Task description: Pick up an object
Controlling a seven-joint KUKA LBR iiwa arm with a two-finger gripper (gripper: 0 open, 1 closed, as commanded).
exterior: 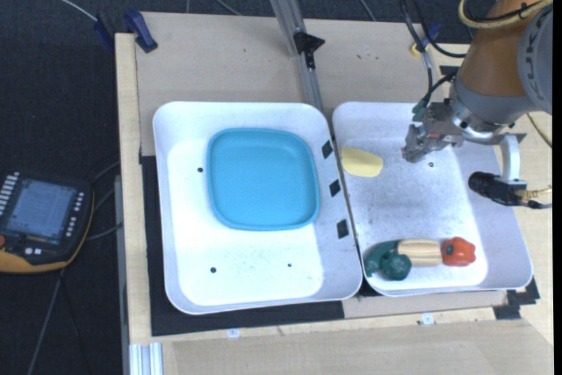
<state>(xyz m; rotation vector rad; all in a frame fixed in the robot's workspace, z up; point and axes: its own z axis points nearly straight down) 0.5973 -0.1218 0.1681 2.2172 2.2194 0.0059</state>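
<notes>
Arm hovering over the right bin, nothing picked yet.

Nearest the camera, along the front edge of the right bin, lie a green toy, a tan roll and a red pepper, touching in a row. Further back, a yellow piece sits by the bin's left wall, and the left bin holds a blue plate. The gripper hangs near the far side, right of the yellow piece; whether it is parted or closed I cannot tell. This looks like the approach step: next it likely needs to move over one item and descend.
</notes>
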